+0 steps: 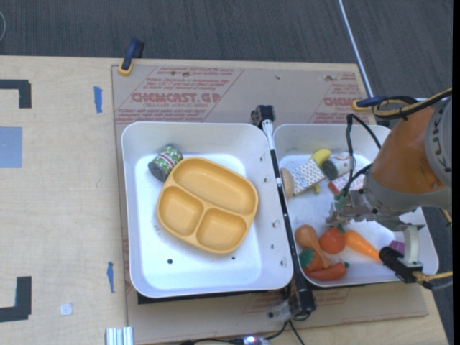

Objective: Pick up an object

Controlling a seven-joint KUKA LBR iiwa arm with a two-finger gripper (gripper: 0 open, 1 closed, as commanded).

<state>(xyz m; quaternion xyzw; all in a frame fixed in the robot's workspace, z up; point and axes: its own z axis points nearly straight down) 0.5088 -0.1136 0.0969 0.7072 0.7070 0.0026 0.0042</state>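
Observation:
My gripper (342,218) hangs low over the right bin (425,244), just above a red-orange toy tomato (332,241). An orange carrot (362,246) lies to the tomato's right and a brown-orange pear shape (305,236) to its left. A red pepper (328,271) lies along the bin's front wall. Farther back sit a yellow toy (320,156), a white patterned packet (307,174) and a small red piece (336,187). Nothing shows held in the gripper.
The left bin (136,192) holds a yellow divided plate (207,203) and a green can (164,162) lying at its back left. The arm's orange band (402,164) covers the right bin's back right part.

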